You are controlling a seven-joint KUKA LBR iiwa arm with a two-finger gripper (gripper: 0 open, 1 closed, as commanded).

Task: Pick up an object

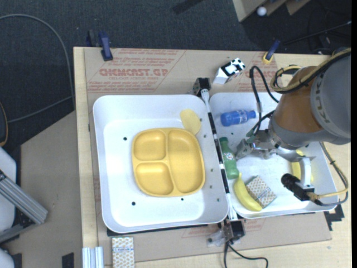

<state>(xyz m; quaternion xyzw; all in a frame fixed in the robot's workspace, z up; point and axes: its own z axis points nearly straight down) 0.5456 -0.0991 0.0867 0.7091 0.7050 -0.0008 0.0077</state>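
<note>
My gripper [249,147] hangs low in the right bin [245,102], near its middle, with the grey arm and orange band reaching in from the right. A green bottle [227,156] lies just left of it along the bin's left wall. A blue bottle [238,117] lies on its side further back. A yellow banana [246,195] rests at the front left, and a speckled grey block [260,190] lies against it. I see nothing between the fingers.
The left bin [111,149] holds a yellow divided plate [167,162] and a small pale yellow piece [191,120] at its back right corner. A ridge between the bins runs just left of the green bottle. A black-and-white tag [230,70] sits on the bench behind.
</note>
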